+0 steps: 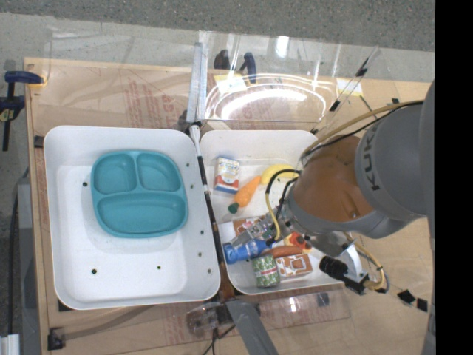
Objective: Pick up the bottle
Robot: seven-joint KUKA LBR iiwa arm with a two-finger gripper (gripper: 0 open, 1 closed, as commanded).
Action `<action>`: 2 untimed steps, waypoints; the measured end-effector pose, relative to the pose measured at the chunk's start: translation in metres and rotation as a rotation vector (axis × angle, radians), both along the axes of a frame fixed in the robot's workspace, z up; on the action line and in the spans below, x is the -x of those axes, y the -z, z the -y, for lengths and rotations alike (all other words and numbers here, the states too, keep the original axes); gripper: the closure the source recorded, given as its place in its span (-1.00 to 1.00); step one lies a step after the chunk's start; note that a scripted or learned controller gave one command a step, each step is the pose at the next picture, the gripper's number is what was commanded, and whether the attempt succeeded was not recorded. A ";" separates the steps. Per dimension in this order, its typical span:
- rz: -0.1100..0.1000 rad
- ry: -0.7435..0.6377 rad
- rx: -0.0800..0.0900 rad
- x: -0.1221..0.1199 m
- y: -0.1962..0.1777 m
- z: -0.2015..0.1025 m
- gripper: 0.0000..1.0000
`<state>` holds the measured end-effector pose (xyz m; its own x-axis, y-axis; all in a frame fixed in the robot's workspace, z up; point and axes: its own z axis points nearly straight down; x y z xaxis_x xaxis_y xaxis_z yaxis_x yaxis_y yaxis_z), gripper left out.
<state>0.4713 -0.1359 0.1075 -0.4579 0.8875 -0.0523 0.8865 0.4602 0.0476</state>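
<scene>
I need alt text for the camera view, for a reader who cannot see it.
A grey robot arm reaches over the right bin, which holds a blue bottle, a carrot, a small carton and a green can. The left bin holds a teal divided plate.

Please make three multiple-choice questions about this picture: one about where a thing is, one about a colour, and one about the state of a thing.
1. Where is the blue bottle?
A. in the left bin
B. in the right bin
C. on the bench outside the bins

2. What colour is the divided plate?
A. teal
B. red
C. yellow

3. How is the bottle placed?
A. standing upright
B. lying on its side
C. lifted above the bin

Answers:
1 B: it rests near the front left corner of the right bin.
2 A: the plate in the left bin is teal.
3 B: its long side lies along the bin floor, beside the green can.
</scene>
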 end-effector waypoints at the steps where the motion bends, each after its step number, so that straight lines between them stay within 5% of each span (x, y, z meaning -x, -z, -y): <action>1: -0.060 0.328 -0.034 0.015 0.020 -0.007 -1.00; 2: -0.059 0.326 -0.033 0.015 0.010 -0.006 1.00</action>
<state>0.4567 -0.1302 0.0973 -0.1511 0.9885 -0.0027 0.9885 0.1511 0.0018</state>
